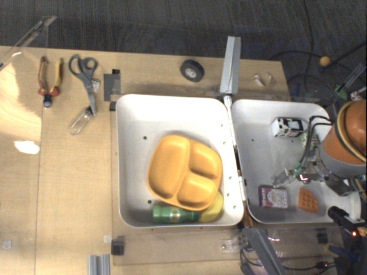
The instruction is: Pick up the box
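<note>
Arm: the grey KUKA arm with the orange band (350,133) enters from the right edge and hangs over the right side of the right bin.
Jaws: the gripper (302,175) sits low over the right bin, amid wires; whether the jaws are released or clenched cannot be told, and nothing is seen between them.
Task item: the small purple rectangular box with a pale printed face (273,197) lies flat on the floor of the right shallow white bin (255,130), near its front wall and toward its left side. It lies just left of and below the gripper, apart from it.
Beside the box: a small orange waffle-patterned square piece (308,200) lies just to its right, close but not touching.
Right bin, rear: a small white object with dark markings (288,126) rests near the back wall.
Left bin: the left shallow white bin (135,153) holds a large yellow three-compartment plastic tray (184,172), lying upside down. A green cylindrical can (167,213) lies on its side at the front wall, partly under the tray; a yellow-green rounded object (213,209) sits beside it.
Desk: the light wooden desk (57,182) carries red-handled pliers (49,78), grey-handled scissors (86,76) and a black tape roll (192,70) behind the bins.
</note>
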Robot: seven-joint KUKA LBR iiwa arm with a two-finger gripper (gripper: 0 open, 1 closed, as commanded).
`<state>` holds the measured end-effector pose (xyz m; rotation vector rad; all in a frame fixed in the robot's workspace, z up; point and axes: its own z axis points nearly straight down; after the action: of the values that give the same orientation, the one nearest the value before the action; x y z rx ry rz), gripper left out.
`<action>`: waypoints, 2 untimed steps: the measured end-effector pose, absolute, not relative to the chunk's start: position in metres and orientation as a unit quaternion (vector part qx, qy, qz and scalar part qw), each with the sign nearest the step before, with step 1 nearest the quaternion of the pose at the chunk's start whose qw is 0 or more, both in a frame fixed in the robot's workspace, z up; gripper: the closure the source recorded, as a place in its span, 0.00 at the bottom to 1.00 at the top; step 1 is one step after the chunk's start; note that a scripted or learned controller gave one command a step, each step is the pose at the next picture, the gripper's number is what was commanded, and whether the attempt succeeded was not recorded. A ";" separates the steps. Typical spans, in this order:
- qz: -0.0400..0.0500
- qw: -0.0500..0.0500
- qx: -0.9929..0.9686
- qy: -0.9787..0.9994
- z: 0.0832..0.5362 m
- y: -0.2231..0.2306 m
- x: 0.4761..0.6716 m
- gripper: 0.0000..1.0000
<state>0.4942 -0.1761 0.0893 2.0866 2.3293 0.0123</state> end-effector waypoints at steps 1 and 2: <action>0.002 0.002 0.637 0.771 0.108 -0.102 0.489 0.00; 0.004 0.005 0.688 0.726 0.090 -0.094 0.491 0.00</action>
<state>0.4905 -0.0943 0.0900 2.1548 2.2735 0.0124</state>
